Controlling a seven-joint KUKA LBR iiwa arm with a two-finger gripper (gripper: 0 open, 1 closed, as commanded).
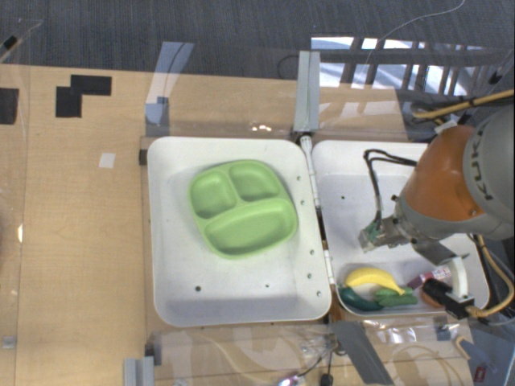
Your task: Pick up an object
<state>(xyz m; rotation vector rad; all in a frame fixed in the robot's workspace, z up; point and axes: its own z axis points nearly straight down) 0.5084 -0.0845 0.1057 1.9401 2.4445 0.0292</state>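
A wooden bench (72, 240) is bearing two white bins. The left bin (173, 296) is occupied by a green divided plate (241, 207). In the right bin (346, 183), a banana (372, 278) and a green object (378, 299) are lying at the near edge, below the arm (451, 187).

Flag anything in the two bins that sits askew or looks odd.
The green divided plate lies rotated, out of square with the left bin. In the right bin, the banana and other small items crowd the near corner.
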